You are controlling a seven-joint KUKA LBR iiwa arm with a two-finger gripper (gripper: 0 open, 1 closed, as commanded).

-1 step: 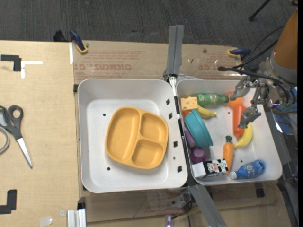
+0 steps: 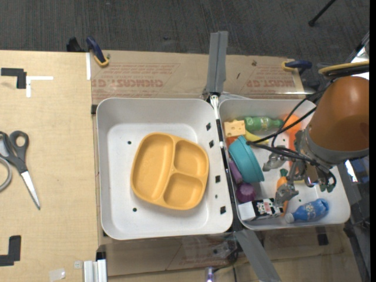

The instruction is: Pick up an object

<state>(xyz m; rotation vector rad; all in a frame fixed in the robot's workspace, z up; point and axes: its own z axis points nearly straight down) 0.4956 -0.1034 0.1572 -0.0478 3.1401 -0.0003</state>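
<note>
Several small items crowd your right-hand white bin [image 2: 338,219], so your gripper [image 2: 292,184] hangs low over a small orange piece [image 2: 284,188] beside the blue plastic bottle [image 2: 308,211]; its grip I cannot tell.

Tool [image 2: 286,188] over cluttered right bin [image 2: 338,219]

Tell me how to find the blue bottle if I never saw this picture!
Look at the right bin, the one crowded with toys. Go to its front corner nearest the arm, beside the gripper. The blue bottle lies on its side there with a white cap, the only blue thing in that corner.
</note>
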